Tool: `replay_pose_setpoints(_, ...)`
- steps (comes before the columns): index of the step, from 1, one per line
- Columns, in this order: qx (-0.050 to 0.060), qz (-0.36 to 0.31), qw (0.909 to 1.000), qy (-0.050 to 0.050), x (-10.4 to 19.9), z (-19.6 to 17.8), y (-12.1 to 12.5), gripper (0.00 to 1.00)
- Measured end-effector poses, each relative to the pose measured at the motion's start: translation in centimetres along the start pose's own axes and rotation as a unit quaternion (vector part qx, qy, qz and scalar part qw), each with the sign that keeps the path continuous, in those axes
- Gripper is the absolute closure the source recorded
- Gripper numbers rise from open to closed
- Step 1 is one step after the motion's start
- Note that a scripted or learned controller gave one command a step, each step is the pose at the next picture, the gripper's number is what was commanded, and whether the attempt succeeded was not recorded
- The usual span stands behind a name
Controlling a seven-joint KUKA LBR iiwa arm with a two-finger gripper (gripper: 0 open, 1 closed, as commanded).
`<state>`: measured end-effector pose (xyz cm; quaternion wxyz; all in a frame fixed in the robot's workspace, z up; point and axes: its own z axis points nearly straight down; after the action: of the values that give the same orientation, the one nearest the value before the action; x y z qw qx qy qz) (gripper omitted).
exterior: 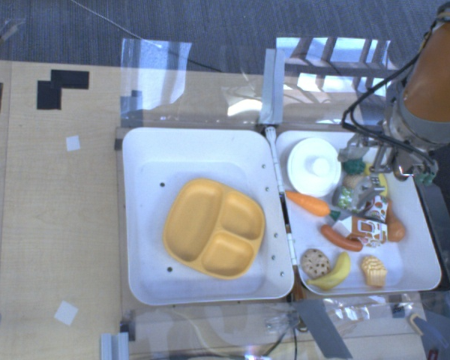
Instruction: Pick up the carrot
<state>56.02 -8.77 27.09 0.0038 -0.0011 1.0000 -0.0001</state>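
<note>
The jaws [358,193] hang low over the middle of the right bin [427,272], and whether they are spread or pressed together cannot be told, since dark linkage and a jumble of small items crowd that spot. Above them the grey arm with its orange band [435,73] enters from the right. Just left of the jaws lies the carrot [309,202], orange, flat on the bin floor near the bin's left wall, its thin tip pointing toward the divider; nothing is pinching it. Behind the carrot sits a round white lid-like dish [314,165]. Below the jaws a red sausage [340,238] lies beside a small brown-and-white carton [370,229]. Nearer the front edge rest a cookie [314,262], a yellow banana [334,272] curving just beside it, and a pale yellow ridged piece [373,269]. The left bin [146,171] holds a yellow divided plate [214,227] with three compartments, set at a tilt to the bin walls. Both bins sit side by side on the wooden tabletop [45,216], which carries black marks [61,87] near its far left corner.
</note>
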Motion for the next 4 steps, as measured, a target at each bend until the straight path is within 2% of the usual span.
replay_pose_setpoints(1,-0.001,-0.011,0.9999,0.003,3.3,8.7,2.5,0.00)
replay_pose_setpoints(2,0.000,0.066,0.9978,0.003,-0.3,17.0,0.7,0.00)
replay_pose_setpoints(3,0.000,0.048,0.9988,-0.002,-2.1,18.1,0.5,0.00)
replay_pose_setpoints(4,0.000,0.045,0.9989,-0.007,-2.4,16.8,0.7,1.00)
